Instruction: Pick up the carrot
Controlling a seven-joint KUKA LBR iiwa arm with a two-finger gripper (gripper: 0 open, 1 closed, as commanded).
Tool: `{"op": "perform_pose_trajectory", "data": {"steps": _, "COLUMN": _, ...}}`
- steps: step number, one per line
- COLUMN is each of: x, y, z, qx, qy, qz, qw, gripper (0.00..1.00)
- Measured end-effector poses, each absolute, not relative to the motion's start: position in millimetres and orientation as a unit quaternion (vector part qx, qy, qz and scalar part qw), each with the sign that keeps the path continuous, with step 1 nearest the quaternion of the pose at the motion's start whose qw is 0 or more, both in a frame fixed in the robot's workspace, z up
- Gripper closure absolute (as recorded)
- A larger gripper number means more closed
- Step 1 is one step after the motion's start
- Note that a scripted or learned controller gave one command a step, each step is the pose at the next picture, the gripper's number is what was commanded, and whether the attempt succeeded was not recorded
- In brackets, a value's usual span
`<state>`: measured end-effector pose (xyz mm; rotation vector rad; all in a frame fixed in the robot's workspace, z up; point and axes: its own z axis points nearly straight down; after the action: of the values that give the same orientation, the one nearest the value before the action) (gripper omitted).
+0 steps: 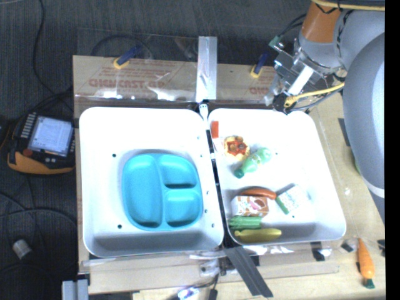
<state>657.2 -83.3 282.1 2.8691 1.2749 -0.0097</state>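
Small orange plastic carrot (365, 264) lies lower right on the worktop, outside the white bins; end effector (289, 97) upper right, grip state unreadable; a reach aimed into the bins would likely miss

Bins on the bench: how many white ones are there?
2. The left white bin holds a blue divided tray; the right white bin holds the toy food.

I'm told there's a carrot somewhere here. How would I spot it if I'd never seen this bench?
Start at the right-hand shallow white bin, the one full of small toy foods, then look outside it, past its near right corner. There, on the bare bench top, lies the small orange carrot, tapered, with a green tip at its near end. Unlike everything else, it sits alone outside both bins.
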Motion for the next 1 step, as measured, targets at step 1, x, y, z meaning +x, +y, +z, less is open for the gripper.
{"op": "perform_pose_trajectory", "data": {"steps": 1, "x": 653.9, "y": -70.6, "z": 246.3, "qx": 0.942, "qy": 0.337, "qz": -0.0034, "qw": 0.0, "gripper": 1.0}}
